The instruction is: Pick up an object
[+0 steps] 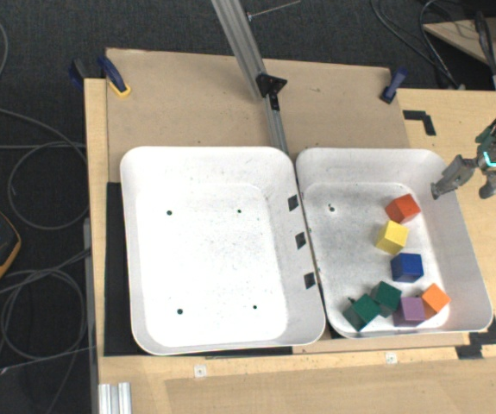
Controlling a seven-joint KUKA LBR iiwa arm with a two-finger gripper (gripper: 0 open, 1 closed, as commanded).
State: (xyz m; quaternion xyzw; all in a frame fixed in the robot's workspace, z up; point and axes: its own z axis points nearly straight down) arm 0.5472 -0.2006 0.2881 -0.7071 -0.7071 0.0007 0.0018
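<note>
Nearest you: two dark green blocks (373,304) lie touching at the front of the right shallow white bin (459,231), with a purple cube (411,309) and an orange cube (435,297) just beside them on the right.
Up the bin: a blue cube (407,266) sits behind that cluster, then a yellow cube (392,236), then a red-orange cube (402,208), the three running in a loose line toward the far wall.
Left bin: your left shallow white bin (204,248) shows four small dark dots on its floor.
Tool: the two-finger gripper (472,178) hangs over the right bin's far right rim, near the red-orange cube but apart from it; its grey fingers (448,179) stand spread with no block between them.
Bench: blue clamps (114,76) pin the brown board at its far corners.
</note>
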